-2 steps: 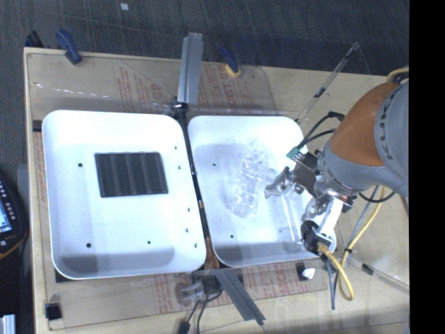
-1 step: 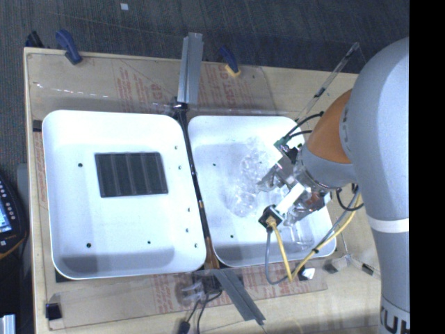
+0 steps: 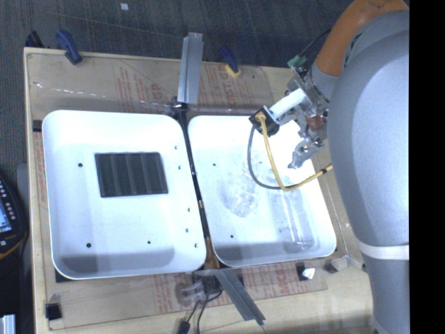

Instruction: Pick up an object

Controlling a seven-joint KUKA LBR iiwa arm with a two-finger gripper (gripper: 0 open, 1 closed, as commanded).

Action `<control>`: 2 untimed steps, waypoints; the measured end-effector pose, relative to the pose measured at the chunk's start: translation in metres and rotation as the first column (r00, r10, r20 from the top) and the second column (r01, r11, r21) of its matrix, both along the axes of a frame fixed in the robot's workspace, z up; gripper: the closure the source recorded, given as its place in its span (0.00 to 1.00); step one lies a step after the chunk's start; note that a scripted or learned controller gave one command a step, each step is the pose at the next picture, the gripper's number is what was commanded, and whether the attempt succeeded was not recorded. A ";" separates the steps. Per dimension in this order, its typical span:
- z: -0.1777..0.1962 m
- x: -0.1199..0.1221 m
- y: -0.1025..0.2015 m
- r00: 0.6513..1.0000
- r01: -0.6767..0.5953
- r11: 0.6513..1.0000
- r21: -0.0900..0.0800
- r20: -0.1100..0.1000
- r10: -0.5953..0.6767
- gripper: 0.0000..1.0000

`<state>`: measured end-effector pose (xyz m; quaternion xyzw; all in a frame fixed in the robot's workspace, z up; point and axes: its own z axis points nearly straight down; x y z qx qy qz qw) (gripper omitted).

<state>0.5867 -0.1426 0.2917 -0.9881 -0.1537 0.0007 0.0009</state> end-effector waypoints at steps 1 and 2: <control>0.018 -0.014 -0.067 0.998 0.061 0.998 0.000 -0.002 -0.061 0.00; -0.006 -0.062 -0.066 1.000 0.029 1.000 0.001 -0.004 -0.029 0.00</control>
